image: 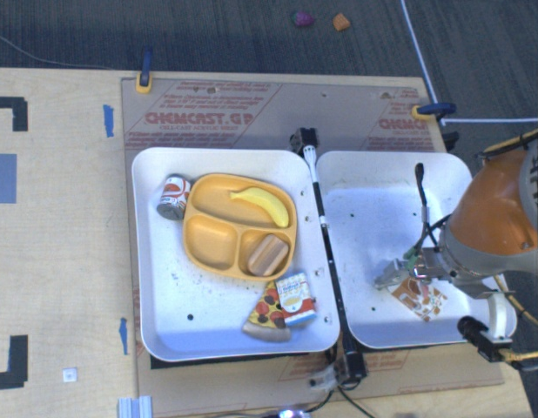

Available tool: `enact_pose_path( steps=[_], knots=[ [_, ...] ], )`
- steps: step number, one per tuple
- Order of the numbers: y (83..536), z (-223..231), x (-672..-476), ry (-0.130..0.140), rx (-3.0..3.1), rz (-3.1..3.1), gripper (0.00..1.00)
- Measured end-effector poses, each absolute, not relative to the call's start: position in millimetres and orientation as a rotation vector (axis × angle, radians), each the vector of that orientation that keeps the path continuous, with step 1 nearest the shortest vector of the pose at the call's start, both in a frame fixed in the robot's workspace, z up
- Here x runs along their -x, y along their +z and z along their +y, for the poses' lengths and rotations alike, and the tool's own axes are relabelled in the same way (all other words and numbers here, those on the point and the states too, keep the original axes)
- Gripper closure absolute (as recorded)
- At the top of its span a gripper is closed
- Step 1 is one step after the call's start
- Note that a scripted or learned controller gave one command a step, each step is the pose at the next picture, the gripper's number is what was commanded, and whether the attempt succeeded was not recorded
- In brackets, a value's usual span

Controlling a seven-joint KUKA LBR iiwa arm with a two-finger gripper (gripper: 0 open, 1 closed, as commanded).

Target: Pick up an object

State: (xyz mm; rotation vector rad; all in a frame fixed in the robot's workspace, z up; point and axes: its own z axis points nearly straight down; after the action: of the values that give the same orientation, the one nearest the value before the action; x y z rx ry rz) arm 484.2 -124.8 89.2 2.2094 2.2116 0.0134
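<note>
My gripper (398, 273) is low in the right bin (365, 194), near its front right part, at the end of the grey arm with the orange band (500, 207). A flat piece with a red and orange pattern (420, 300) lies on the bin floor just right of and below the gripper, partly under the wrist. I cannot see whether the gripper touches it. The left bin (156, 259) holds a yellow divided plate (208, 238) with a banana (262, 204) and a brown bun (267, 253) on it.
A red and white can (172, 197) lies at the plate's left. A pizza slice (267, 315) and a small carton (294, 294) lie in front of the plate. A black cable (421, 200) hangs over the right bin. Clamps sit at the board's back corners.
</note>
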Motion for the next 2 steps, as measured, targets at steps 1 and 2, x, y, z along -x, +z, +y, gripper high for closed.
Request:
enact_pose_path(
  steps=[1, 2],
  knots=[
    [100, -129, -485.4, 0.011, -2.206, 2.199, 1.00],
    [185, -38, -480.3, 0.004, -2.219, 2.223, 1.00]
  ],
)
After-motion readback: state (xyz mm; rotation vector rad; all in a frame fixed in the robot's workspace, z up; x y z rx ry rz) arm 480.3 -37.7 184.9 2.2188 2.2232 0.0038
